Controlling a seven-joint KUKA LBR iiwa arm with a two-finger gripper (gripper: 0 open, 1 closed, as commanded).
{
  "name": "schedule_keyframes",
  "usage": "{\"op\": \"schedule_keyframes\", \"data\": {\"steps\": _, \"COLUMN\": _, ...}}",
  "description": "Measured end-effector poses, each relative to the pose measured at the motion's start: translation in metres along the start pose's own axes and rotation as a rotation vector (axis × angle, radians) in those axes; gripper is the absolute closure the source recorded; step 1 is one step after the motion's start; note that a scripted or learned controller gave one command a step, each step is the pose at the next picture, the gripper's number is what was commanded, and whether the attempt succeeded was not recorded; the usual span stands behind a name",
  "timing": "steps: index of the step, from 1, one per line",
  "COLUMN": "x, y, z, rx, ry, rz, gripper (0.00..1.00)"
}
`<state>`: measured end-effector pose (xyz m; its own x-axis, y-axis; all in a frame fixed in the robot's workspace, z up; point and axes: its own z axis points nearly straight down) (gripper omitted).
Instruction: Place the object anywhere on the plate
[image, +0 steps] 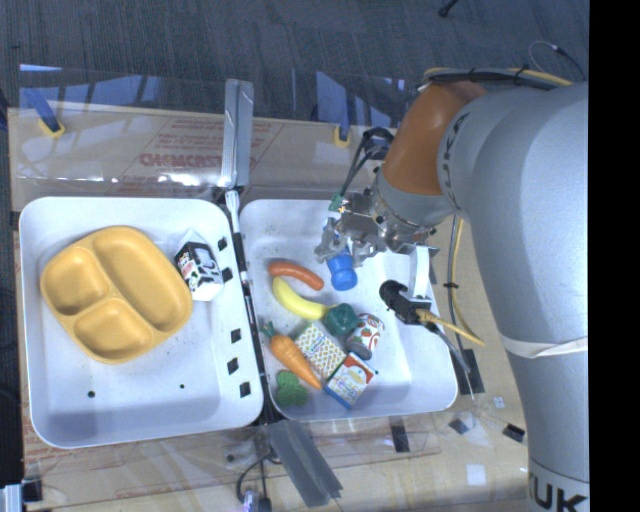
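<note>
Yellow, and well away to the pincer's left in the other bin, the plate (115, 292) waits with 3 hollows, a small milk carton (200, 268) beside its near edge. The risk — a long carry across the divider (238, 250); a loose hold would drop the load short. The pincer (345, 252) hangs over the right bin (430, 390), and a blue object (343, 271) sits just below its tip. How wide it stands, or whether it truly grips, cannot be told.
</note>
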<state>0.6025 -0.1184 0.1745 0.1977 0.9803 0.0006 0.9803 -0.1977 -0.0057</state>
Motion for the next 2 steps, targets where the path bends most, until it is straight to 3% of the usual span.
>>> {"op": "schedule_keyframes", "data": {"steps": 1, "x": 0.065, "y": 0.023, "z": -0.017, "rx": -0.003, "ry": 0.000, "rz": 0.058, "gripper": 1.00}}
{"op": "schedule_keyframes", "data": {"steps": 2, "x": 0.129, "y": 0.029, "z": -0.017, "rx": -0.004, "ry": -0.001, "rz": 0.021, "gripper": 1.00}}
